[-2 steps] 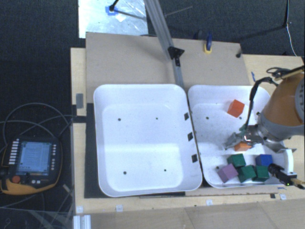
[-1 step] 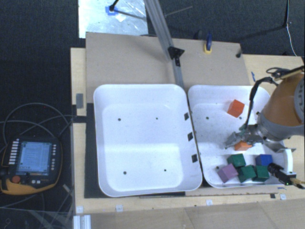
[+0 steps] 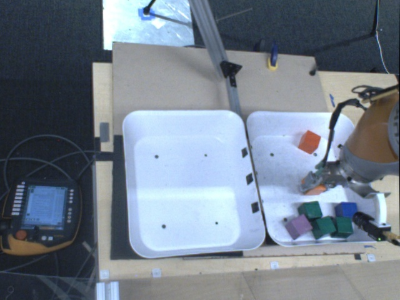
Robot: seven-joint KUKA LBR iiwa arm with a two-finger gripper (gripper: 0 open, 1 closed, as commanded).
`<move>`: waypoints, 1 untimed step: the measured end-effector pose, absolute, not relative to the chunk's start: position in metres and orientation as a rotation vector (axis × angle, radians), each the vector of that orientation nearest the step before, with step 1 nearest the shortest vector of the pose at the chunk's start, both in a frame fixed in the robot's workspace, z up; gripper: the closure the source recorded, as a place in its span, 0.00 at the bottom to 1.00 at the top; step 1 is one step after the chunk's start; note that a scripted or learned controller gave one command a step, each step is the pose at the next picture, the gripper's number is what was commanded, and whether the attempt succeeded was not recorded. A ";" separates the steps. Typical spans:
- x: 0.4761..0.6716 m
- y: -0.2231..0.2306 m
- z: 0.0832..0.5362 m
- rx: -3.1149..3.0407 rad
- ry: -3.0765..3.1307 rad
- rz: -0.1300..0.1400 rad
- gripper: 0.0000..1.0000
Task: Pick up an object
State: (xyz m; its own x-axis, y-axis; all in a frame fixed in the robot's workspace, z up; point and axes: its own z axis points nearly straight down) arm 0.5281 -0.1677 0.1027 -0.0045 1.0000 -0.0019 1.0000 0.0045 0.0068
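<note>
The hand (image 3: pixel 317 183) is low in the right bin (image 3: pixel 275 136), apparently at the grasp step; whether it is open or closed, I cannot tell. An orange block (image 3: pixel 309 142) lies just beyond it; green blocks (image 3: pixel 317 217) lie just nearer. Next it needs a confirmed grip, then a lift.

Legible text, labels, brands, numbers, signs: none. Teach pendant (image 3: pixel 42 217) at left of bench: lit screen and key rows present, characters too small and blurred to read

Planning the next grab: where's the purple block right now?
The purple block sits in the right bin, near its front edge, left of the green blocks.
</note>
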 end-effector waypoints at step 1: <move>0.533 -0.163 0.165 2.210 2.223 0.007 1.00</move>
State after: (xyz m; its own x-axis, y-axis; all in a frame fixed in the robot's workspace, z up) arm 0.5331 -0.1634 0.1655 -0.0057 1.0000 -0.0019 1.0000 0.0058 0.0080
